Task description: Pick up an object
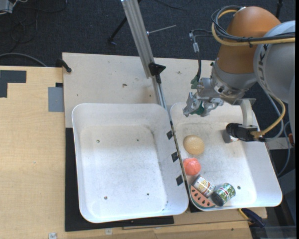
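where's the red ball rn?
The red ball sits in the right bin near the divider, just below the tan round object.

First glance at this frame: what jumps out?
The big grey arm with its orange band reaching in from the right, its hand over the far edge of the right bin. Then the cluster in that bin: a tan round object, a red ball and small cans near the front. The left bin lies beside it.

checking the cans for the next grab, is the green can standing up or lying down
Lying down. The green can rests on its side in the right bin's near corner, its dark end facing out.
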Available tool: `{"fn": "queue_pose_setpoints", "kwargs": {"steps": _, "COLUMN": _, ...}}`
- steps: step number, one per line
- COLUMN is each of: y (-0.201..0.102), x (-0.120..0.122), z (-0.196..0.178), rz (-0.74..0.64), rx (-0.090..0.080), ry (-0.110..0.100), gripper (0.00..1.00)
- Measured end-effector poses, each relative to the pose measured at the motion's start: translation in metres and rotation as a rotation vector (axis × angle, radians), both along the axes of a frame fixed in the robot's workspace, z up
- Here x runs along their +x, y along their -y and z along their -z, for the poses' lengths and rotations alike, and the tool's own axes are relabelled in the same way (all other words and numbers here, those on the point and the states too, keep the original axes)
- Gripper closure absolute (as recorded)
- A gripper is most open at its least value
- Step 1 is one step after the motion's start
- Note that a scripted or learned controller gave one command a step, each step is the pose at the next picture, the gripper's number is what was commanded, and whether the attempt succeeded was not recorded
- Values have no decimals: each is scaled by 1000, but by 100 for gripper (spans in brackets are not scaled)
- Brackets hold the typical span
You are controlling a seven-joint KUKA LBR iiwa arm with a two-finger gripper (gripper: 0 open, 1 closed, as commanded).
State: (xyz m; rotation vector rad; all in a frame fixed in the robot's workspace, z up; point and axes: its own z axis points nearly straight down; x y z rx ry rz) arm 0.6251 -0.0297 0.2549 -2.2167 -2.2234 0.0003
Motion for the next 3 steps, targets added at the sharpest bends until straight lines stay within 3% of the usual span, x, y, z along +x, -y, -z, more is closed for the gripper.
{"fn": "queue_pose_setpoints", "kwargs": {"steps": 2, "y": -101, "x": 21, "z": -2, "rz": -1, "rx": -1, "ry": 1, "gripper": 100}}
{"fn": "queue_pose_setpoints", "kwargs": {"steps": 3, "y": -100, "x": 20, "z": -2, "rz": -1, "rx": -2, "ry": -1, "gripper": 0}}
